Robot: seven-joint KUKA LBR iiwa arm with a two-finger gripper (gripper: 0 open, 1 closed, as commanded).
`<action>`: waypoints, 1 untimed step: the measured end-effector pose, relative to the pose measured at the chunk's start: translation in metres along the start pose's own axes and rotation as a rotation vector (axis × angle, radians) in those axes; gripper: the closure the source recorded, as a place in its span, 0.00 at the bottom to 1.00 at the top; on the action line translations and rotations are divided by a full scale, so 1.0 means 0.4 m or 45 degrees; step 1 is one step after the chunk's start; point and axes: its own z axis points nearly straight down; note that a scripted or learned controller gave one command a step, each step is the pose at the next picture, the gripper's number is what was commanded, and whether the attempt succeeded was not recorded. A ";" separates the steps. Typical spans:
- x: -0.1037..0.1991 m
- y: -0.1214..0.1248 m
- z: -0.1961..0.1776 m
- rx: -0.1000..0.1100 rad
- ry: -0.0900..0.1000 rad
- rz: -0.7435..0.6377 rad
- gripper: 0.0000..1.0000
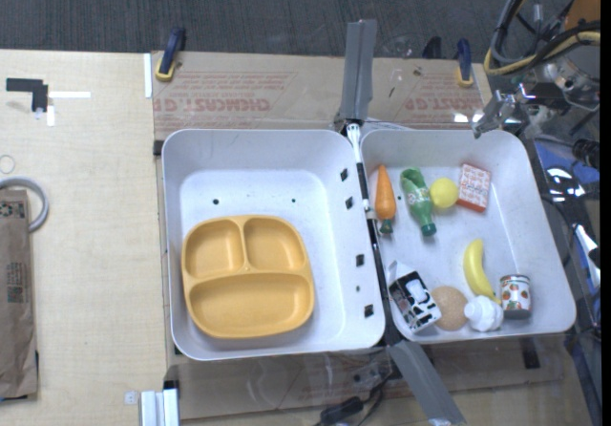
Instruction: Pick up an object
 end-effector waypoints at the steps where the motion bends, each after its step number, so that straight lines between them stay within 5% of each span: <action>1: -0.057 -0.100 0.190 -0.003 0.000 -0.211 0.00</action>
